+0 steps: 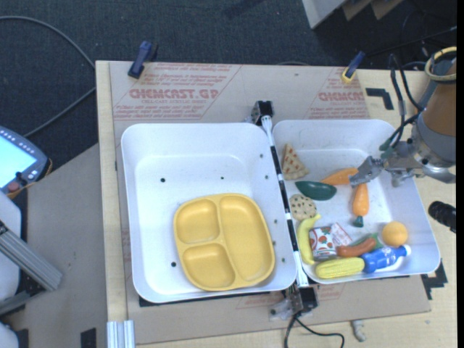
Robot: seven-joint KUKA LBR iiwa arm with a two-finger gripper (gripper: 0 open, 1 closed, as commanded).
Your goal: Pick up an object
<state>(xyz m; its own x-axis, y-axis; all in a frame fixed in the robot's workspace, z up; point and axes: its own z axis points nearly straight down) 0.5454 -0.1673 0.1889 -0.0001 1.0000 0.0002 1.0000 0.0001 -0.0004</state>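
Jaws (368, 171) state unclear, low in right bin (417, 227), just beside carrot (359, 199) at 12 o'clock. Approach step; next move needs descent centred over carrot, then closing.

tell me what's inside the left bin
The left bin holds one thing: a yellow divided plate with three compartments, lying toward the bin's near right corner. Whatever is under the plate is covered.
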